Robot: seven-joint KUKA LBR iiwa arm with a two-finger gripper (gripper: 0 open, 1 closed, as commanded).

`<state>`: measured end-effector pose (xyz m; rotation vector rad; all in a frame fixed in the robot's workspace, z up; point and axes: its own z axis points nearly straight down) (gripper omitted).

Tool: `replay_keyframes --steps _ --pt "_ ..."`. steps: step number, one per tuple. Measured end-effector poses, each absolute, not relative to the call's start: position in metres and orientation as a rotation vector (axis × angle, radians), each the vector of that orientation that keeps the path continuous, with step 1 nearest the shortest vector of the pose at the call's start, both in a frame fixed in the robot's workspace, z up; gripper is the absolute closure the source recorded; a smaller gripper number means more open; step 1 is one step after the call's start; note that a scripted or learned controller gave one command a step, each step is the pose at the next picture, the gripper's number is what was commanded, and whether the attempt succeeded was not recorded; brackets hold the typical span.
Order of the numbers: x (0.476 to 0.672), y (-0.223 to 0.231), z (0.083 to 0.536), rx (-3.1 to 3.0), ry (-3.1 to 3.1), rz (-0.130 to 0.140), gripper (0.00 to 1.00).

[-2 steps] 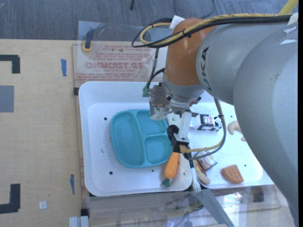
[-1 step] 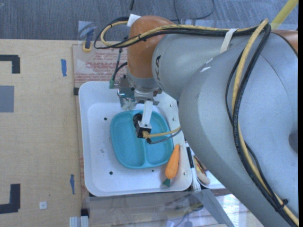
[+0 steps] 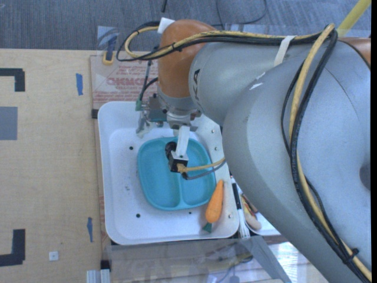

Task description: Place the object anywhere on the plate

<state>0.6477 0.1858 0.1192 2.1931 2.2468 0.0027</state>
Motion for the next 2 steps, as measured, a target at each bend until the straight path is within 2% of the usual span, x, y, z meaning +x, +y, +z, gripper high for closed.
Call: replay_keyframes --steps 1,2 --pt "0.593 0.143 0.103 2.008 2.379 0.079 0.0" --pt "0.648 0.152 0.143 1.952 2.459 0.003 0.0"
